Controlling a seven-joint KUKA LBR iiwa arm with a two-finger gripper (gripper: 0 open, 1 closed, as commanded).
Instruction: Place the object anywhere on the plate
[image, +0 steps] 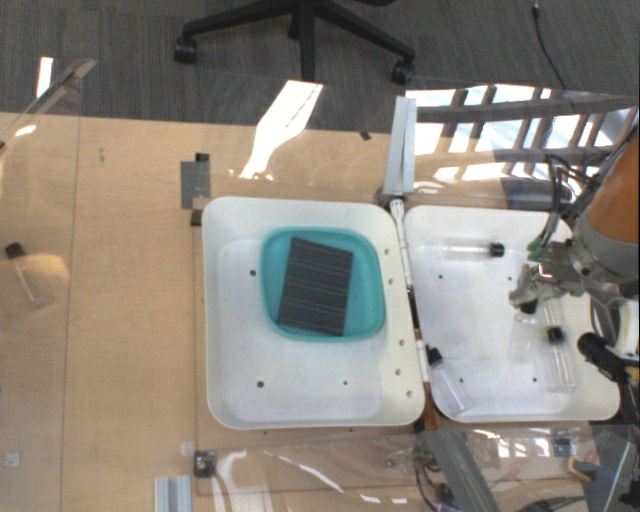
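Note:
A dark grey ribbed rectangular object (317, 286) lies flat on the teal plate (372, 300), which sits in the left bin (232, 380). The object rests near the plate's middle, slightly tilted, with teal rim showing all around it. My gripper (531, 293) hangs over the right bin (480, 380), near its right side, well apart from the plate and the object. Nothing dark shows under the gripper.
The grey arm with its orange band (612, 205) enters from the right with cables (556, 190) above it. Small clear pieces with black caps (495, 249) lie in the right bin. A metal divider (401, 150) stands behind the seam between the bins.

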